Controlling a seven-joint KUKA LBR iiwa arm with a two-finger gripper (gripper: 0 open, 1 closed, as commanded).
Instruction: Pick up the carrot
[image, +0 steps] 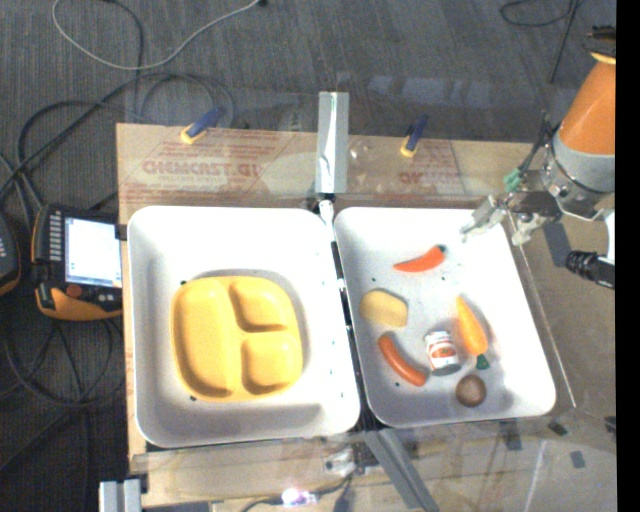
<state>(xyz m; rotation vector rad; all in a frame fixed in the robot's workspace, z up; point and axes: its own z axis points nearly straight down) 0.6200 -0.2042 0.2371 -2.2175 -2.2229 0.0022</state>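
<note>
The carrot (470, 324), orange with a dark green stub at its near end, lies lengthwise on the right side of the right bin (535, 345). My gripper (500, 221) hangs over that bin's far right corner, well behind the carrot and apart from it. Its fingers (479, 219) are spread open and hold nothing. The grey arm with its orange band (592, 112) reaches in from the upper right.
The right bin also holds a red-orange chili pepper (420, 261), a pale potato (384, 307), a sausage (402, 360), a small can (441, 349) right beside the carrot and a brown ball (470, 391). A yellow divided tray (240, 335) sits in the left bin (150, 300).
</note>
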